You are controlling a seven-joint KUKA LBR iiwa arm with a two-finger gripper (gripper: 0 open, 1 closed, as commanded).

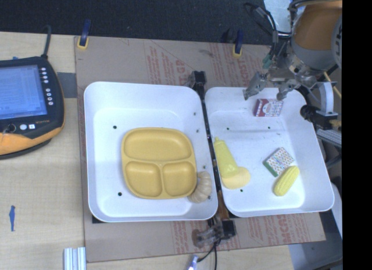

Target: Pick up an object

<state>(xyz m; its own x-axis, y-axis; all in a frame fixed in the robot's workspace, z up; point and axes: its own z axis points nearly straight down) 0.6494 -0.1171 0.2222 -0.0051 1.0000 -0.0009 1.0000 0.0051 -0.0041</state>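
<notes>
Nearest the camera, the hand [268, 92] hangs over the far end of the right bin [325, 173], fingers spread apart and holding nothing. Just below its fingertips lies a small red-and-white packet [267, 108]; the corn cob [286, 180] lies well apart, toward the front.

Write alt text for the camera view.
The gripper, fingers spread, hovers over a small red-and-white box at the back of the right bin, which also holds a corn cob. The left bin holds a yellow tray.
</notes>
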